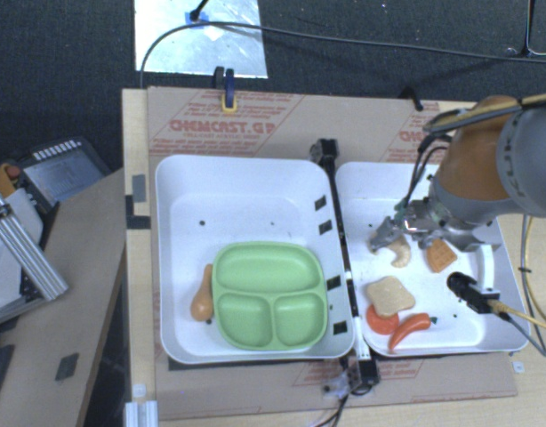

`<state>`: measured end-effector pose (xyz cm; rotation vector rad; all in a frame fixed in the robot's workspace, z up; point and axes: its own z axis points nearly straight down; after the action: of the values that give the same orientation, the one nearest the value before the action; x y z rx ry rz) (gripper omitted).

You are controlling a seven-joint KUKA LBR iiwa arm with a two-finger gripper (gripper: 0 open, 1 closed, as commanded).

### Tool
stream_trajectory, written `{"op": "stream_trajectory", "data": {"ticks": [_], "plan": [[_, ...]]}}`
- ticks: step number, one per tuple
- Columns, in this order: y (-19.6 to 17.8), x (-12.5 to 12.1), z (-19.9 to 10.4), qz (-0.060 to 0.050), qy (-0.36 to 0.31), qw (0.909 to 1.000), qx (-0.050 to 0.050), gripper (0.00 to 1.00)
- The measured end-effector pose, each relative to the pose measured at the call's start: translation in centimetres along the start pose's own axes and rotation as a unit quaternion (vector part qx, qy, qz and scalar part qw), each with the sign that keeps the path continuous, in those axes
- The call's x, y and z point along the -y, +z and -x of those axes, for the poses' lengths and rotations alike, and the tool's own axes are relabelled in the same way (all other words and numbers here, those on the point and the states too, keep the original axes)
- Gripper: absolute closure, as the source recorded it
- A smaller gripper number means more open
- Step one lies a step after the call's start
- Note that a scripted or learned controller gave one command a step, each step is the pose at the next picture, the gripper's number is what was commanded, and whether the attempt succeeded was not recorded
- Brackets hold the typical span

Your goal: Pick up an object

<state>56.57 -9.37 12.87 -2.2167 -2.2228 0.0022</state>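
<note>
Robotics lab, test bench setup. Grey industrial arm (513, 163) with orange band enters from the right of the frame. Two shallow white bins (246, 181) sit side by side on a printed cardboard sheet (255, 123), centre of frame. Bins hold toy food and a green divided plate (268, 294), clearly props, not a kitchen. Dark carpet floor (60, 52) across the top, loose black cables (389, 47) running over it. Shiny metal plate (200, 20) taped down at upper left. Aluminium extrusion rail (20, 238) and an electronics box (55, 176) at the left edge.
</note>
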Motion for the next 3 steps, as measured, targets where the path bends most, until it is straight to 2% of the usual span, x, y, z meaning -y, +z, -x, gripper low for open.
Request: {"op": "stream_trajectory", "data": {"ticks": [1, 2, 3], "plan": [[4.6, 0.0, 0.0, 0.001, 0.001, 1.0, 0.0, 0.0], [3.4, -0.1, 0.0, 0.002, 0.001, 1.0, 0.001, 1.0], [-3.1, -0.2, -0.1, 0.005, 0.0, 1.0, 0.001, 1.0]]}}
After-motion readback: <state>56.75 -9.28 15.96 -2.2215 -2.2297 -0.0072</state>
